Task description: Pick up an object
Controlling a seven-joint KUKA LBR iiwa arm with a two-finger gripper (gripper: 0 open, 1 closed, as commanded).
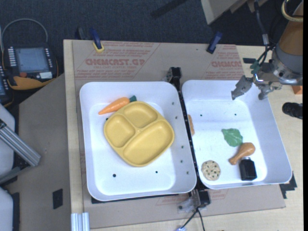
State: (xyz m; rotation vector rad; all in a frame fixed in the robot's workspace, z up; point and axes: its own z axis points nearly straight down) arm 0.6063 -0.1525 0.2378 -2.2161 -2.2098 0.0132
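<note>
While the tool (pixel 251 89) hangs spread and unladen: carrot (pixel 113 105), yellow plate (pixel 139 139) left; cookie (pixel 211 170), drumstick (pixel 241 153) right.

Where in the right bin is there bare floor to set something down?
Right bin: its upper half, between the claw and green leaf, is bare. Crowded at the lower end: cookie, drumstick, black block.

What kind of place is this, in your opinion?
Probably a robotics lab bench set up for grasping trials. Two white bins of toy food, such as a carrot and a cookie, sit under the gripper, with a control pendant beside the bench.
</note>
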